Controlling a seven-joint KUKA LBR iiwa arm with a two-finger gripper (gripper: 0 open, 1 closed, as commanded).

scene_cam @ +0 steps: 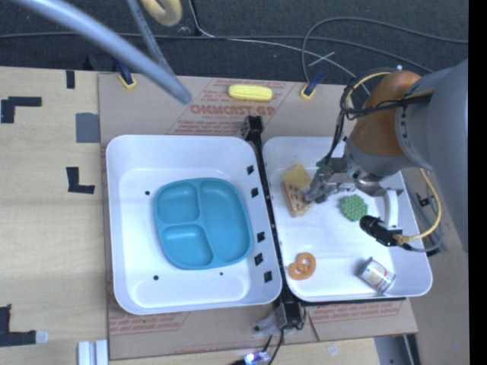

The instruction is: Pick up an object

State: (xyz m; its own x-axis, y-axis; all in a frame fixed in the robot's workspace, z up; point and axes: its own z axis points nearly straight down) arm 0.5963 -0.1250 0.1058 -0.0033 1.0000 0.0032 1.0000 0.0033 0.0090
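Objects for picking lie in the right bin (415, 280), the one toward 3 o'clock of the pair. A tan wedge-shaped piece (297, 178) sits near the bin's 10 o'clock corner, with a narrow tan waffle-patterned strip (294, 198) touching it on its 6 o'clock side. A green bumpy round object (353, 207) lies near the bin's middle, toward 3 o'clock of the strip. An orange ring-shaped piece (303, 266) rests toward the bin's 7 o'clock corner, and a small silver can (376, 274) lies on its side near the 5 o'clock corner.

The arm (396, 124) comes in from 3 o'clock, its orange band above the wrist, and the hand (316, 192) is down in the right bin, just at the 3 o'clock edge of the tan strip and wedge. Its tips look close to those pieces, but how far apart they stand, and whether anything is between them, cannot be told from this slant. The green object sits apart from the hand, toward its 4 o'clock.

The left bin (122, 204) holds a blue divided plate (202, 223) with three compartments, lying flat near the bin's centre. On the cardboard-covered surface (152, 109) beyond the bins, at 12 o'clock, lies a yellow oblong object (249, 92).
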